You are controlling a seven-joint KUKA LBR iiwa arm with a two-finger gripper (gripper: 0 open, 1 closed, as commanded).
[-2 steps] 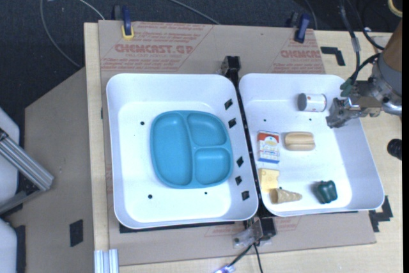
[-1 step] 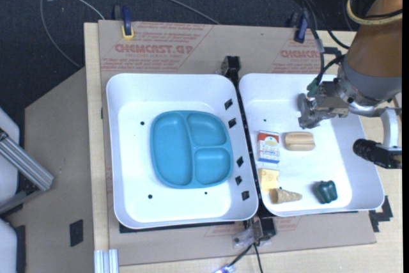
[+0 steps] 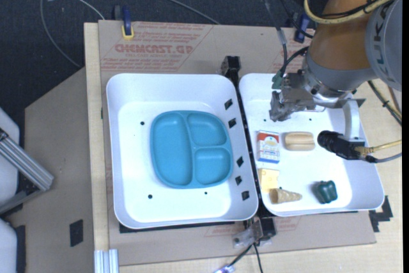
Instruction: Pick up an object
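Two shallow white bins sit side by side on the worktop [image 3: 179,41]. In the right bin [image 3: 300,169], nearest first, are a pale cone-shaped wedge [image 3: 284,196], a glossy green pepper shape [image 3: 326,191], a flat yellow slab [image 3: 270,177], a red-and-white carton [image 3: 269,145] and a tan rounded roll [image 3: 298,140]. The left bin [image 3: 121,137] holds a smooth blue three-compartment plate [image 3: 192,149]. The gripper [image 3: 281,109] hangs just beyond the carton; its opening cannot be determined.

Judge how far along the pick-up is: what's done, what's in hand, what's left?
Done: the gripper hangs over the right bin, in its far-left part. In hand: nothing lifted; the tan roll, red-and-white packet and green piece lie on the bin floor. Left: close on one and raise it.
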